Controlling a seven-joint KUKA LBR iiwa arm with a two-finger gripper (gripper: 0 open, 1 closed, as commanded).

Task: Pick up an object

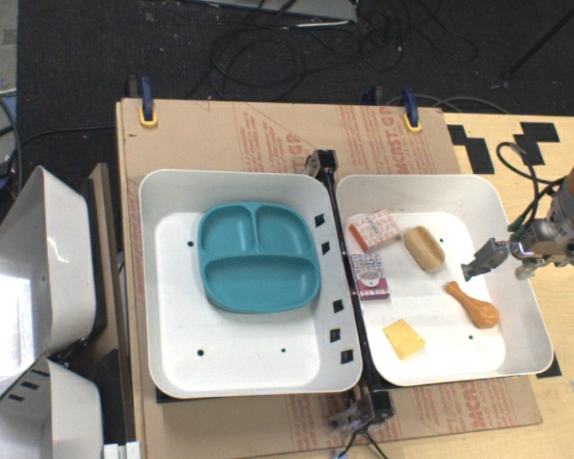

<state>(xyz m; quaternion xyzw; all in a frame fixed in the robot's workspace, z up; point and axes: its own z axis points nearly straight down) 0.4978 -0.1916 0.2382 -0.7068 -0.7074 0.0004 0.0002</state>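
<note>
While the gripper [486,257] hangs over the right bin [517,352] near its right wall, I cannot tell its state, and nothing is visibly held. Nearest the camera in that bin lies a yellow wedge [403,338], flat and matte. Next, a glossy orange drumstick [474,305], bulbous at one end, just below the gripper. Beside the divider sits a small purple carton [369,275]. Farther back, a rounded tan roll [424,248] and a red-and-white packet [374,229]. Left bin [172,352]: a smooth teal divided plate [259,257].
</note>
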